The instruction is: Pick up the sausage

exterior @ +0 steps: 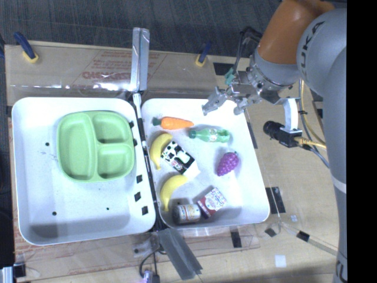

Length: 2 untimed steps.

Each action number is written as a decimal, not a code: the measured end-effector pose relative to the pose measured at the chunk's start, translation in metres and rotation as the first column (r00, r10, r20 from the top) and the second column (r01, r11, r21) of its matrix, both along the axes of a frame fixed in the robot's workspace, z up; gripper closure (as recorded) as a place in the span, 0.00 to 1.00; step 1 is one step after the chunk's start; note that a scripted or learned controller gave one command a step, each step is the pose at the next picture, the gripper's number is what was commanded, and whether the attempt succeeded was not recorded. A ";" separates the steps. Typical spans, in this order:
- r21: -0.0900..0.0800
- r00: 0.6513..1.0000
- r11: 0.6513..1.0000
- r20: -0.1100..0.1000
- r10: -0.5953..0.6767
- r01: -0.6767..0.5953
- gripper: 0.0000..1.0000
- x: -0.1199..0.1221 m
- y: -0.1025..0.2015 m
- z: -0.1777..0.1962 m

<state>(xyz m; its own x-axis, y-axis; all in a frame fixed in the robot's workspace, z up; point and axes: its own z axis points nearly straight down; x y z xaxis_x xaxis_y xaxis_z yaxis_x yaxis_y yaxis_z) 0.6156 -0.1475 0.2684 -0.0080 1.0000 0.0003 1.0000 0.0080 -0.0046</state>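
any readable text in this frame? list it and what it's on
"KU", the visible part of grey lettering on the arm's upper link, cut off at the frame edge.
Red print on the cardboard sheet behind the bins: too faint and blurred to read.
Label on the small can: too small to read.
Print on the red-and-white packet: too small to read.
Black-and-white carton: a pattern, no legible words.
Green bottle: label illegible.

A single fixed camera looks down at a slant from above the desk (70, 61). It sits far enough back to take in both white bins whole, the left bin (32, 175) and the right bin (250, 175) beside it. The far edge of the desk lies above the bins in the frame. The arm (318, 34) enters to the right of the right bin.
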 end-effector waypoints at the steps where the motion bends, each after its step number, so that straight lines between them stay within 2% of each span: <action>1: 0.001 1.000 1.000 -0.002 0.006 -0.006 1.00 0.001 0.001 0.010; 2: -0.002 0.984 0.984 0.005 0.179 -0.179 1.00 -0.118 0.008 0.154</action>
<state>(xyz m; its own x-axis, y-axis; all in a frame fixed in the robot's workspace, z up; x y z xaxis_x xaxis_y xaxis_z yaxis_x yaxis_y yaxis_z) 0.4972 -0.1392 0.4229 -0.1871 0.9823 -0.0017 0.9823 0.1871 0.0002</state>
